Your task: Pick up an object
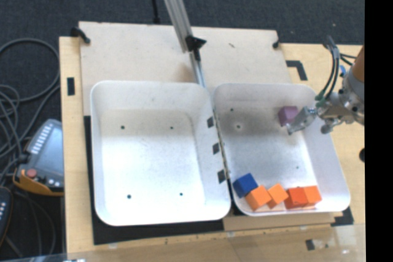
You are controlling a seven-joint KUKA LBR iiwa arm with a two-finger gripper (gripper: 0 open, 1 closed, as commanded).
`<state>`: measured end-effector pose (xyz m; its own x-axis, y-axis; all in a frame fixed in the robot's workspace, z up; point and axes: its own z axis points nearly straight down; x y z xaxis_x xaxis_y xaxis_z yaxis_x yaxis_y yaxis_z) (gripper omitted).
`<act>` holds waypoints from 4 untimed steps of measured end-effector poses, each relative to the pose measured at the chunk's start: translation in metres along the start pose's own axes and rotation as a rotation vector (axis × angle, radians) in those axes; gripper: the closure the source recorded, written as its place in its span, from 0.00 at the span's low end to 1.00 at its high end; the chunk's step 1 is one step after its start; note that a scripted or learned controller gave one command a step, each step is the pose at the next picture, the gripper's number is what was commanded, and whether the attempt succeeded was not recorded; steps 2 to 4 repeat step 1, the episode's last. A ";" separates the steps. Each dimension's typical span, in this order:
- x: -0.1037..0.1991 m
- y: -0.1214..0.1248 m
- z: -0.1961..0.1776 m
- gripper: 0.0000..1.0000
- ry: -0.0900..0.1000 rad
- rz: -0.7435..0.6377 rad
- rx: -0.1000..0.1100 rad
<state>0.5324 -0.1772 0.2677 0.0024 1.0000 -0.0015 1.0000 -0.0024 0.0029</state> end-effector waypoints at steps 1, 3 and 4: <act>-0.021 0.050 0.156 0.00 0.001 -0.004 0.007; -0.021 0.050 0.156 0.00 0.001 -0.004 0.007; -0.021 0.050 0.156 0.00 0.001 -0.004 0.007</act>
